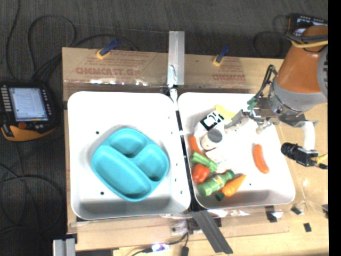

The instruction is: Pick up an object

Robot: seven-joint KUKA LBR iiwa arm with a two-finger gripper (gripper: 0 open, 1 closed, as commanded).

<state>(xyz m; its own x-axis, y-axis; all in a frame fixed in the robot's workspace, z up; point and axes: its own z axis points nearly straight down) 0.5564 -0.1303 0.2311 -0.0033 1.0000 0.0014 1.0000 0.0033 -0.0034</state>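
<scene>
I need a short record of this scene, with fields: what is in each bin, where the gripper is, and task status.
left bin: blue divided tray
right bin: toy vegetables heaped at its left side; one orange sausage-like piece lying apart
gripper: over the right bin's upper part, near the heap
held: nothing visible between fingers
task status: no object picked yet

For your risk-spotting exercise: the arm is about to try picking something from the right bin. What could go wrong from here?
1. The toys lie heaped together by the divider, so the gripper may catch two at once or knock one aside.
2. That heap sits close to the bin wall, leaving little room for the fingers.
3. The lone orange piece lies flat and looks rounded, so it may slip out.
</scene>
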